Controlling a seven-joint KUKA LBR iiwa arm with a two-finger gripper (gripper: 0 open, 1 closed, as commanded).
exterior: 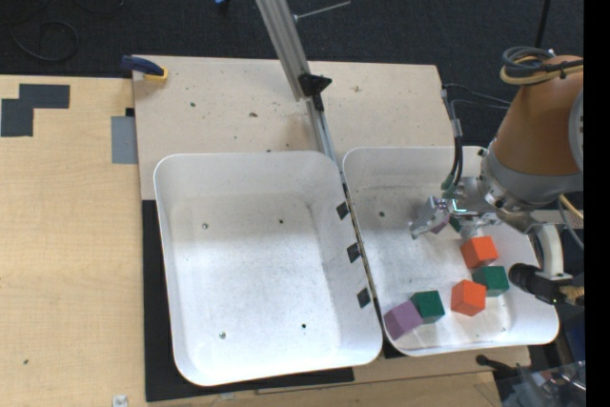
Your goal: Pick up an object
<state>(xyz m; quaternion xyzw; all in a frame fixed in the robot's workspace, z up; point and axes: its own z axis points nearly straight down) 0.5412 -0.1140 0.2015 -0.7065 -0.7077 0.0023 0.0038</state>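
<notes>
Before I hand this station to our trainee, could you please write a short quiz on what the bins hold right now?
1. True or false: all the blocks lie in the right bin.
2. How many orange blocks are there?
3. Which block lies nearest the divider between the bins? A) purple B) orange C) green

Key
1. True. Every block lies in the right bin, near its lower end.
2. Two: the upper orange block, just below the hand, and the lower orange block.
3. A. The purple block sits closest, beside a green block; the other green block lies further right.
</notes>
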